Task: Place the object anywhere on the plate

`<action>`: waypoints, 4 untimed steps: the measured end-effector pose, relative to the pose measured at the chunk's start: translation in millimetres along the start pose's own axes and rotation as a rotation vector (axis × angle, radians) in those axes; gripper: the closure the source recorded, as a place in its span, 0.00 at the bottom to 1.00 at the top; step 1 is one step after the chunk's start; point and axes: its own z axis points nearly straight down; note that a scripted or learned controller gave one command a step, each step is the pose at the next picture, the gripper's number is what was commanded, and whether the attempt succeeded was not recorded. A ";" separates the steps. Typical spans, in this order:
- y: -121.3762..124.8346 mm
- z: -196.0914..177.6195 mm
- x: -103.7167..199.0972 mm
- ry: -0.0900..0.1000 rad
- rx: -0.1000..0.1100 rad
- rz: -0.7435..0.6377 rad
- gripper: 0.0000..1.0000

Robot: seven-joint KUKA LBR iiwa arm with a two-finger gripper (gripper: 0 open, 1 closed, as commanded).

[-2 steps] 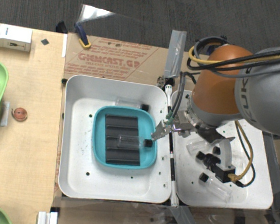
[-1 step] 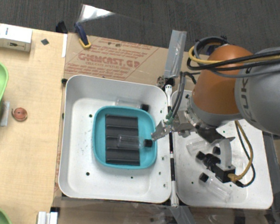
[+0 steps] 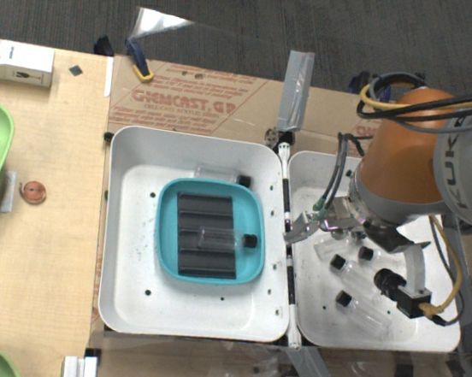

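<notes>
Glossy teal plate (image 3: 166, 226) (plastic-looking)

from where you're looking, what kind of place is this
Most likely a robotics lab bench set up for pick-and-place trials: two white bins sit side by side, a teal plate lies in the left one, and the grey-and-orange arm reaches over the right bin, with taped cardboard behind.

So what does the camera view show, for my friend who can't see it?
A grey and orange robot arm reaches over the right white bin, where small black pieces lie. In the left white bin sits a teal plate with dark blocks on it.
</notes>
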 end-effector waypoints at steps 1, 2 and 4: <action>10.3 0.1 -62.0 -0.001 -0.001 0.063 0.00; -22.3 36.5 -121.0 0.000 0.000 0.003 0.00; -99.2 16.4 -200.0 -0.001 -0.003 -0.051 0.00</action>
